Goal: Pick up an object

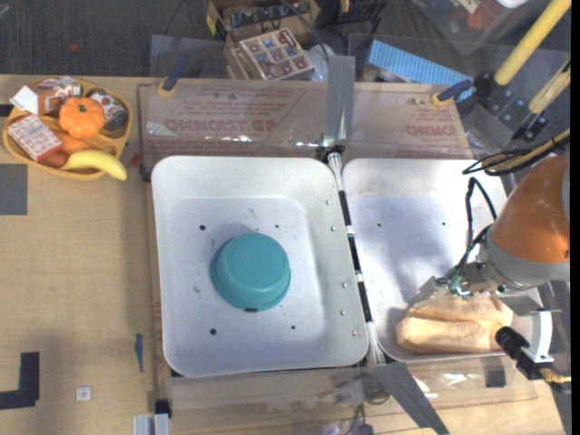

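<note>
Currently on your bench: two bins, two objects

Left bin [181, 198]: you have one teal bowl [251, 271], upside down, near the centre.
Right bin [399, 207]: one bread loaf [450, 326] lies along the near wall.
Gripper [460, 285]: just above the loaf's far edge; you cannot tell its finger state.

arm [535, 234]: grey | orange band | black cables | black-and-white wrist fittings
</note>
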`<state>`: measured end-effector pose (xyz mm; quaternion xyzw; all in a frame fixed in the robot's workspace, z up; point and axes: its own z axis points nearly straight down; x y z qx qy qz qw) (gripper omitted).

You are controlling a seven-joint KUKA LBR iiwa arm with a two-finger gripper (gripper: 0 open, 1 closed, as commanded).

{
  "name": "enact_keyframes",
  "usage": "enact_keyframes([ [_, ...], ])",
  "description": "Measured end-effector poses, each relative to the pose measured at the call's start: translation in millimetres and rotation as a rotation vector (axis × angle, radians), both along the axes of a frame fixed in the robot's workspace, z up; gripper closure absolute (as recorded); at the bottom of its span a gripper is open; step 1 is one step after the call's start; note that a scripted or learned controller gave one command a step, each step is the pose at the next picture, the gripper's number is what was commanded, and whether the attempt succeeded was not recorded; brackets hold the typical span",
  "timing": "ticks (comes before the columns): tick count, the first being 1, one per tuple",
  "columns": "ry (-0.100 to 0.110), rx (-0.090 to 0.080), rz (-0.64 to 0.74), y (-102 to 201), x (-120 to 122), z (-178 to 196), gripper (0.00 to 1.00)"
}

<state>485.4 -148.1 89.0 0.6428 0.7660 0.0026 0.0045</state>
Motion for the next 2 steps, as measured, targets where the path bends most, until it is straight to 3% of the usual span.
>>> enact_keyframes([
  [1,-0.006,-0.002,-0.004,-2.0,1.2,11.1,1.0],
  [2,0.009,0.001,-0.09,37.6,-5.5,71.1,1.0],
])
